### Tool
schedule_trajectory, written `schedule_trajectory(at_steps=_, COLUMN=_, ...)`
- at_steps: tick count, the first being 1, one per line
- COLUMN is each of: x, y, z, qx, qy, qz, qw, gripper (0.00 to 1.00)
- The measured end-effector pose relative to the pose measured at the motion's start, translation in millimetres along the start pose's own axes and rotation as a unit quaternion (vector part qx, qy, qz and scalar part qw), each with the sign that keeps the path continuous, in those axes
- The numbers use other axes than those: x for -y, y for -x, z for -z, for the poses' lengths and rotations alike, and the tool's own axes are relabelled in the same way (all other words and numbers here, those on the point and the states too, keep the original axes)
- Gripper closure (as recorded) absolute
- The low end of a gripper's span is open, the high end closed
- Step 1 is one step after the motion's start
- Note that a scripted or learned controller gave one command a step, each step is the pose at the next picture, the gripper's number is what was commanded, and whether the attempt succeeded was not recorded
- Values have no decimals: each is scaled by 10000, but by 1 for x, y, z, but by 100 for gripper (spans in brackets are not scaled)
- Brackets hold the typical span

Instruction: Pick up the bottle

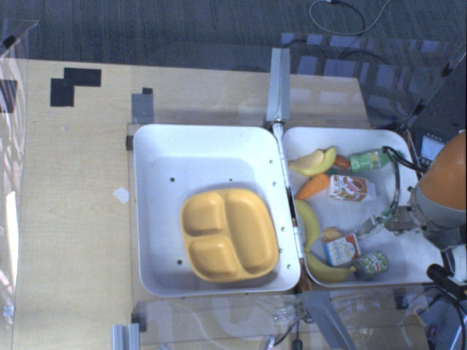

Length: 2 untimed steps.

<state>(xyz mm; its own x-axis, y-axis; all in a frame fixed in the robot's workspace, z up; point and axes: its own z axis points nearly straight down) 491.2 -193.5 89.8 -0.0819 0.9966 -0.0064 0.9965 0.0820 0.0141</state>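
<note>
1. The arm point(445, 188) is cut off by the right edge of the frame; just its orange band and grey wrist show at middle right.
2. The gripper point(376, 223) reaches left over the right bin point(408, 268) as a thin, blurred metal shape, and whether it is spread or pressed together cannot be told.
3. It hovers near a small carton point(341, 250) and holds nothing that can be made out.
4. The bottle point(368, 160), green with a label, lies on its side along the upper edge of the right bin, right of a banana point(315, 162) and well apart from the gripper.
5. A second carton point(349, 189) lies just below the bottle, with a carrot point(314, 187) to its left.
6. The left bin point(153, 195) on the desk point(66, 195) carries a yellow divided tray point(228, 233).
</note>
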Motion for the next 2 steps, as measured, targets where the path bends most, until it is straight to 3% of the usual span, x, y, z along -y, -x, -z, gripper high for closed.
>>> schedule_trajectory(at_steps=1, x=-85, y=-45, z=-2, qx=-24, qy=-6, qz=-268, qw=9996, gripper=0)
schedule_trajectory(at_steps=2, x=-136, y=-14, z=-6, qx=-78, qy=-208, qz=-420, qw=9989, gripper=0)
